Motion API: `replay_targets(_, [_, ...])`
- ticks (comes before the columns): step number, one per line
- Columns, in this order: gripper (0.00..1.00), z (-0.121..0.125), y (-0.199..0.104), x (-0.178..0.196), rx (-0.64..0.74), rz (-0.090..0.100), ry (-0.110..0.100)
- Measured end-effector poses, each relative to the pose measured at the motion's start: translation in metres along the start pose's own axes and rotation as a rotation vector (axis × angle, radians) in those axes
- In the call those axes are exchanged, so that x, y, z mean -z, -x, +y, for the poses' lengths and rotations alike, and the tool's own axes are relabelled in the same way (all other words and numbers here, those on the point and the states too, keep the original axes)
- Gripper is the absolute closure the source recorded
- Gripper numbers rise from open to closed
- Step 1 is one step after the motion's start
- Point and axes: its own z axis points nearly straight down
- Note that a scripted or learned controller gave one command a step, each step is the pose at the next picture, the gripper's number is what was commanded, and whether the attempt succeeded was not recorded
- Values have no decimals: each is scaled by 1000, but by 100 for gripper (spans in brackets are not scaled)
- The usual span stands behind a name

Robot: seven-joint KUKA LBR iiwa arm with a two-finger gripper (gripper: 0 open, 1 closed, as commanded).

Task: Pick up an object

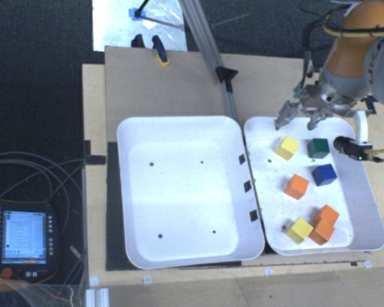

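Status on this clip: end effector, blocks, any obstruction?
End effector open, above right bin's far end, holding nothing. Yellow block and green block nearest. Nothing blocking.

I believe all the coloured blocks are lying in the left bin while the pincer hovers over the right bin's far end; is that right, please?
Not quite: the blocks, such as the green block and the blue block, lie in the right bin, not the left bin. The camera view shows this. The pincer does hover over the right bin's far end.
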Motion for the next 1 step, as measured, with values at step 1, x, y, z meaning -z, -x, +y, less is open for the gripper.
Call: replay_targets(1, [0, 9, -3, -47, 3, 0, 0])
